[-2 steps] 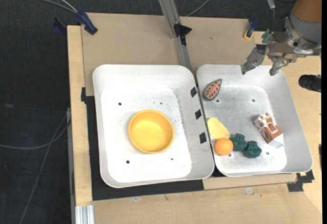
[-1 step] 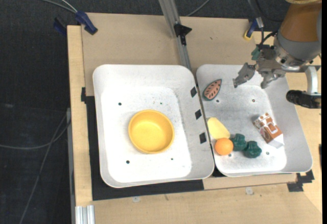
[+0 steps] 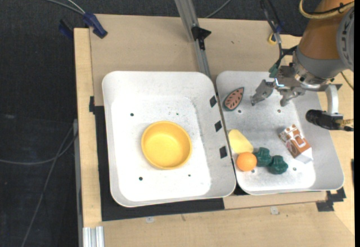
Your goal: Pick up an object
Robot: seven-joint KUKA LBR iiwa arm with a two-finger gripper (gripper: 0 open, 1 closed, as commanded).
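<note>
Two flat white bins sit side by side on a tan bench. The left bin [image 3: 121, 144] has soft round corners and little dark specks on its floor. In the middle of it sits a round yellow bowl [image 3: 166, 144], smooth and shiny like plastic.

The right bin [image 3: 320, 173] holds the small things. Near its upper left corner lies a leaf [image 3: 233, 98], a flat reddish-brown oval with a pale rim. Along the lower edge there is a pale yellow wedge [image 3: 239, 141], and an orange ball [image 3: 246, 161] is touching its lower end. Just right of the ball is a bumpy dark green lump [image 3: 271, 161]. Farther right lies a boxy toy [image 3: 296, 141], orange and white with hard corners.

The arm comes in at the upper right of the frame, fat and round with an orange band. Its gripper [image 3: 275, 95] hangs over the top part of the right bin, right of the leaf. The two grey metal fingers are spread apart, with bare bin floor between them. Nothing is in their grasp.
</note>
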